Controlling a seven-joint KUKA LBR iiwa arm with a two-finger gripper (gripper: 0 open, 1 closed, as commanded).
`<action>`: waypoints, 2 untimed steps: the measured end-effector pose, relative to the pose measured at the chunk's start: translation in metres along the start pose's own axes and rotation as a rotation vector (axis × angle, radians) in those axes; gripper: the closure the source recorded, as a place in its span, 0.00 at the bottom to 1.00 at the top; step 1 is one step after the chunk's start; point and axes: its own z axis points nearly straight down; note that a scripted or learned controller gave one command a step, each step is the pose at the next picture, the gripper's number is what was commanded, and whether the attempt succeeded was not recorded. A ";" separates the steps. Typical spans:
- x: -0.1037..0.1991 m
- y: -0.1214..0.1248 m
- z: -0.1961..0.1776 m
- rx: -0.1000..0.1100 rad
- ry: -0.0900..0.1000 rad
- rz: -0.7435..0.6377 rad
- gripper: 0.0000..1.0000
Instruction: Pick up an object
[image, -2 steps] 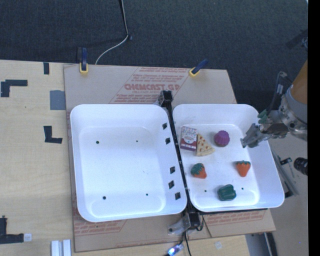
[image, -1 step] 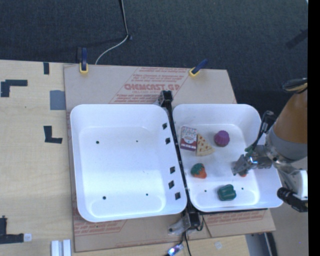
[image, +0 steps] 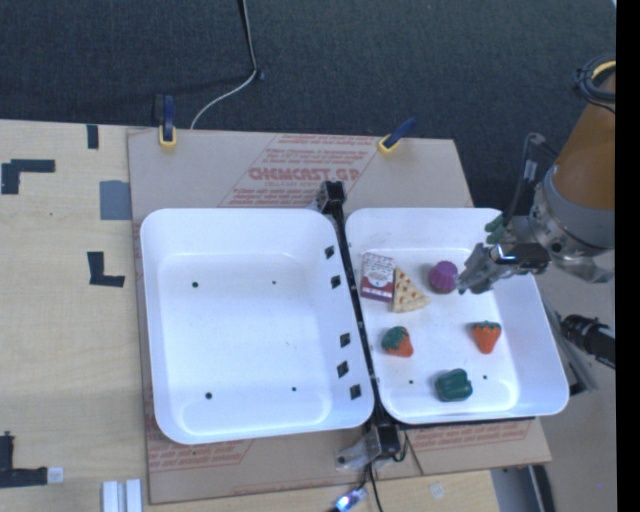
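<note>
I can see the gripper (image: 478, 272) low over the right bin (image: 520, 395), but its fingers are too dark and small for me to tell whether they are spread or closed, and I see nothing between them. Just left of it sits a purple ball (image: 444, 274), very close, contact unclear. Further left lie a cheese wedge (image: 407, 292) and a red carton (image: 377, 276), side by side near the divider. Nearer me I count a strawberry (image: 486, 336), a second red piece with a green top (image: 398, 341) and a green pepper (image: 453, 385). The left bin (image: 240, 310) adjoins, both on a cardboard sheet (image: 290, 170)
</note>
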 end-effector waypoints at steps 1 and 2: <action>0.111 -0.001 -0.005 0.015 0.002 -0.001 1.00; 0.150 0.013 -0.125 0.001 0.002 0.005 1.00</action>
